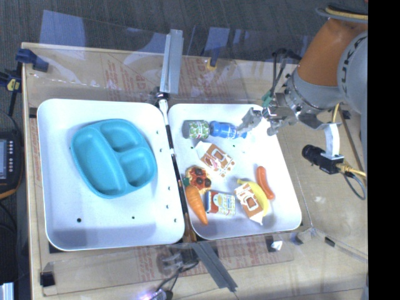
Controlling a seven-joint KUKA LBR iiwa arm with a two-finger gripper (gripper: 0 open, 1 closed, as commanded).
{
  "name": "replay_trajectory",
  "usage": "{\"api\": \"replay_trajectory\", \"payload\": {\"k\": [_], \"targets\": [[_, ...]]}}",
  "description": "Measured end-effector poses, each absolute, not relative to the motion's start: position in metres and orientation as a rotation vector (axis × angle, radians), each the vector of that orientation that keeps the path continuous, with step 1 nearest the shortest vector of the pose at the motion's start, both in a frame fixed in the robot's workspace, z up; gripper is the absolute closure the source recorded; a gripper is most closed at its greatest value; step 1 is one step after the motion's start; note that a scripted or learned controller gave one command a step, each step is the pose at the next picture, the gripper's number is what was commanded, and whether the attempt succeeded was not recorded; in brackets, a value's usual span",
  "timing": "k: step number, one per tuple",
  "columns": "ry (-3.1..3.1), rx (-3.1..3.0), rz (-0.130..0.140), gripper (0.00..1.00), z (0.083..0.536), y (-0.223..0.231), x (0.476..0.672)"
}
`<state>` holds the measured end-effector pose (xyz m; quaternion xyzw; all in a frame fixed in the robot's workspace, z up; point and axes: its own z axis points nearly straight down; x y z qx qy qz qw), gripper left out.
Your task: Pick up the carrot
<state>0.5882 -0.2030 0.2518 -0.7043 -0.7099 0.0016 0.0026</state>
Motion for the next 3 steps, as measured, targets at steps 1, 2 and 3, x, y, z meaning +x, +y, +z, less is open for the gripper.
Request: {"api": "replay_trajectory", "payload": {"k": [1, 2, 3], "targets": [[-2.433, -1.979, 0.004, 0.0, 0.138, -0.152, 0.578], [-2.716, -1.585, 0.001, 0.0, 0.375, -0.21, 0.633], [-2.666, -1.654, 0.003, 0.0, 0.206, -0.175, 0.639]]}}
